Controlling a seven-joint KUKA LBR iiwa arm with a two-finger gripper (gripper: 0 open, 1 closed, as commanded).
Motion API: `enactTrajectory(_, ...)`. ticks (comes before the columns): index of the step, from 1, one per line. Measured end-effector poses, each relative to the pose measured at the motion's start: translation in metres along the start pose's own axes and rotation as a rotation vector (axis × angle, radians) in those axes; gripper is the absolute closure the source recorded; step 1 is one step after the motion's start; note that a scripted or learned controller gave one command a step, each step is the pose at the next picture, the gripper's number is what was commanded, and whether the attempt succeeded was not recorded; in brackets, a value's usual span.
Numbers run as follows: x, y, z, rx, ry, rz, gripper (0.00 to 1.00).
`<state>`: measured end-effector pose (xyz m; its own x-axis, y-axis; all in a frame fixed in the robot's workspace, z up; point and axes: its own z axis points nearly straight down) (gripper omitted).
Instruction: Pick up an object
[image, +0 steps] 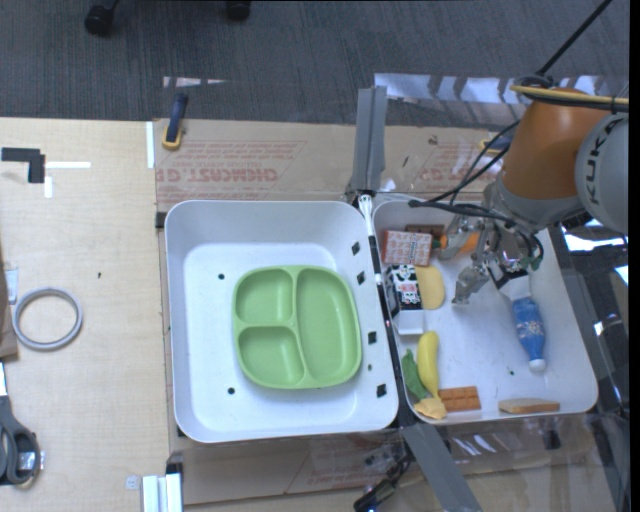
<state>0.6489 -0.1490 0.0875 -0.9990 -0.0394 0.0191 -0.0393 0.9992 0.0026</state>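
My gripper (482, 282) hangs over the back of the right bin (570, 385), open, with nothing between its fingers. Just left of it lie a yellow object (432, 287), a black-and-white pack (405, 288) and a red-and-white box (407, 246). To its right, a blue bottle (528, 331) lies on the bin floor. Nearer the front are a banana (428, 360), a green item (411, 374), an orange-brown block (460, 399) and a flat wooden piece (528, 406). The arm hides part of the bin's back right corner.
The left bin (190, 330) holds a green divided plate (298, 326). A grey divider post (369, 140) stands between the bins at the back. A roll of tape (45, 318) lies on the bench far left.
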Motion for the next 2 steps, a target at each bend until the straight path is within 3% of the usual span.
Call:
enactTrajectory(1, 0.061, -0.048, -0.002, 0.003, -0.022, -0.033, 0.0)
enactTrajectory(2, 0.096, -0.069, -0.001, 0.003, -0.021, -0.058, 0.0)
